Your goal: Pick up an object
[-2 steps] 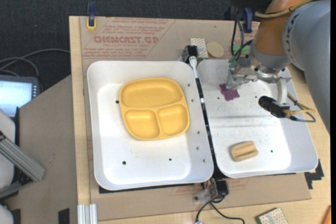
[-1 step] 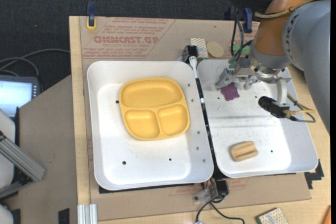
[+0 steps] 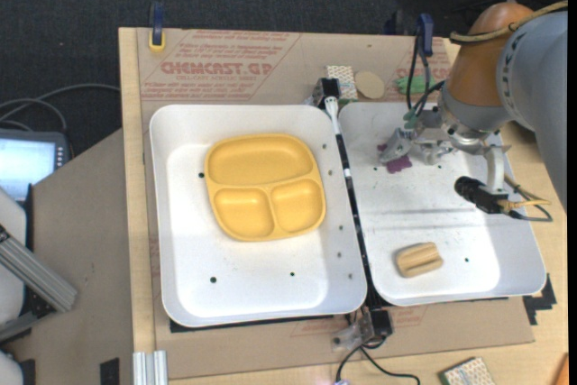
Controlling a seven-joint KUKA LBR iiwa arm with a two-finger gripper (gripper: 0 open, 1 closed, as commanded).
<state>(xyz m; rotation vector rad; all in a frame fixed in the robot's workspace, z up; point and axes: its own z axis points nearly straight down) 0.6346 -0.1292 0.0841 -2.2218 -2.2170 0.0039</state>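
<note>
My gripper [image 3: 410, 145] is down in the far part of the right bin [image 3: 514, 279], reaching in from the right under the orange-banded wrist. A small purple object [image 3: 397, 162] lies right at its tip, partly covered by it; whether it is gripped cannot be made out. A tan rounded block [image 3: 418, 259] lies on the bin floor nearer the front, well apart from the gripper. A yellow divided plate [image 3: 265, 185] with three compartments sits in the middle of the left bin [image 3: 180, 284].
The ridge where the two bins meet [image 3: 347, 194] runs just left of the gripper. On the brown board behind the bins lie a pale round disc [image 3: 370, 85] and a small patterned card [image 3: 340, 75]. A blue clamp [image 3: 157, 17] stands at the board's far left corner.
</note>
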